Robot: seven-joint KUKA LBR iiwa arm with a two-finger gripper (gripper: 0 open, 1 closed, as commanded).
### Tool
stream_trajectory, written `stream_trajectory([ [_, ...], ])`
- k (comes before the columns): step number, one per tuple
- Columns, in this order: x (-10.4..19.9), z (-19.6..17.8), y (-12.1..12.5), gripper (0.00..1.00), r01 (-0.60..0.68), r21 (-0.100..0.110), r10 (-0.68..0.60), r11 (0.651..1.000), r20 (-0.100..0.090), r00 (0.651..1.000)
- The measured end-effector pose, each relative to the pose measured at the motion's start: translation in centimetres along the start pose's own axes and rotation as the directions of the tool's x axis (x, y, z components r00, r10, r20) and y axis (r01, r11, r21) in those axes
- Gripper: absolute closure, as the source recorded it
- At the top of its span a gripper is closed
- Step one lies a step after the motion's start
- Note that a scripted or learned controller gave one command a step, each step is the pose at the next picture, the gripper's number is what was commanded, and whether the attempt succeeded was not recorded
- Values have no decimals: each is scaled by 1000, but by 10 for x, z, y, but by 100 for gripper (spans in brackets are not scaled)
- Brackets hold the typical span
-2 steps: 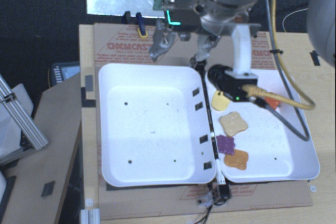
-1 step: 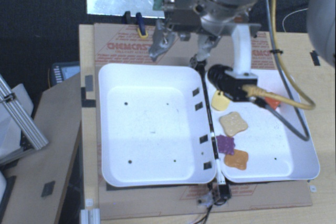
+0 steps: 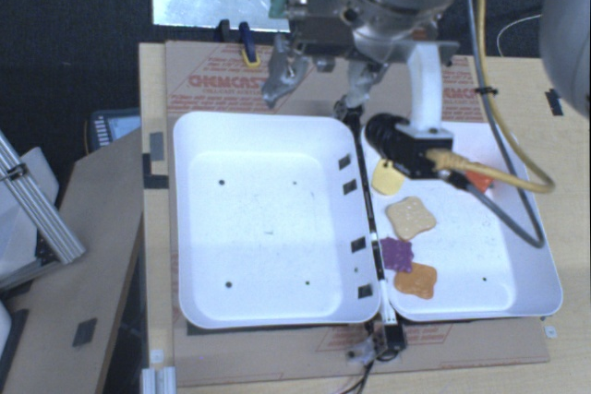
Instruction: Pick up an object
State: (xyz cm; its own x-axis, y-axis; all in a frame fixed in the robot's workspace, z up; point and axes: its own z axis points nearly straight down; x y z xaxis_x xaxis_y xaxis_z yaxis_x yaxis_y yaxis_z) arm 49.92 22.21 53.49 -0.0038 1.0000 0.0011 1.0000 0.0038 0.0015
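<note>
My gripper [image 3: 316, 93] hangs above the back edge of the left bin [image 3: 268, 226], near the divider between the two bins. Its two fingers stand wide apart, open, with nothing between them. In the right bin [image 3: 526, 272], along its left side, lie a small yellow piece [image 3: 388, 177], a tan toast-shaped piece [image 3: 410, 218], a purple piece [image 3: 397, 254] and an orange piece [image 3: 416, 280]. All of them lie in front of the gripper and to its right, apart from it.
The bins rest on a cardboard sheet [image 3: 222, 78] on the bench. A blue and yellow clamp [image 3: 247, 46] sits at the cardboard's back edge. The arm's bulk covers the back of the right bin.
</note>
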Motion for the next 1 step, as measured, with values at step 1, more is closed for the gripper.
stream_trajectory([
  [1, 0, 0, 0, 0, 0, 0, 0, 1000, 0, 1000],
])
